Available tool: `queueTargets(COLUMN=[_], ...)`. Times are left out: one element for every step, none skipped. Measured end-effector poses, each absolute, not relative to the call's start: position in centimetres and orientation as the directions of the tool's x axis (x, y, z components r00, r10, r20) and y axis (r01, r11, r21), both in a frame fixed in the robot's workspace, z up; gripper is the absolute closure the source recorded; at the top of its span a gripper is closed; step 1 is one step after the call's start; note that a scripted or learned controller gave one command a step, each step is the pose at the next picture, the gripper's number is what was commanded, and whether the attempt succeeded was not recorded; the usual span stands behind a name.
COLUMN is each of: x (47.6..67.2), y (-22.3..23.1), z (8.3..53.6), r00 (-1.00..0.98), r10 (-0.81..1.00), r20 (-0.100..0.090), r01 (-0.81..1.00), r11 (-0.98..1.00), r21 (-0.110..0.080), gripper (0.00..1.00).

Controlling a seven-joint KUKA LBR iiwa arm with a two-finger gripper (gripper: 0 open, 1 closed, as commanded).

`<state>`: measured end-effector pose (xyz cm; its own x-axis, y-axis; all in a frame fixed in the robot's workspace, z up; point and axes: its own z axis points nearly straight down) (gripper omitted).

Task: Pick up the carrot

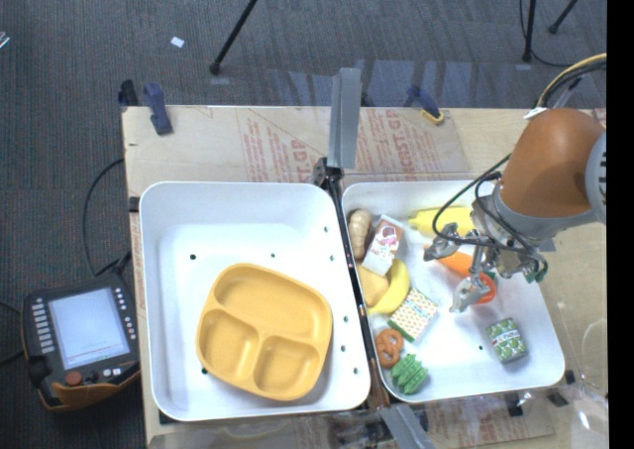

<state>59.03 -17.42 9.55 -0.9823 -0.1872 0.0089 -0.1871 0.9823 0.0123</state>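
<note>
The end effector [462, 264] hangs low over the right bin [540, 363], directly over the carrot [457, 263]; whether its fingers are spread or closed, or grip anything, cannot be told. That bin also holds a banana [394, 288], a small carton [382, 245], a pretzel [389, 344], a green can [506, 340] and a tomato [482, 287]. The left bin [178, 229] holds a yellow divided tray [264, 330].

A: Where does the camera sit?
B: Above the bench [238, 145], looking down at a slant toward twelve o'clock, far enough back to take in both white bins [163, 239] and carpet beyond.
A: And the arm [550, 165]?
B: It enters from three o'clock.
</note>
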Motion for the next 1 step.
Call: queueTargets(x=[59.09], y=[-17.31], z=[10.17], r00=[-0.982], r10=[-0.188], r20=[0.010], r01=[-0.188], r11=[0.982], r21=[0.015], gripper=[1.00])
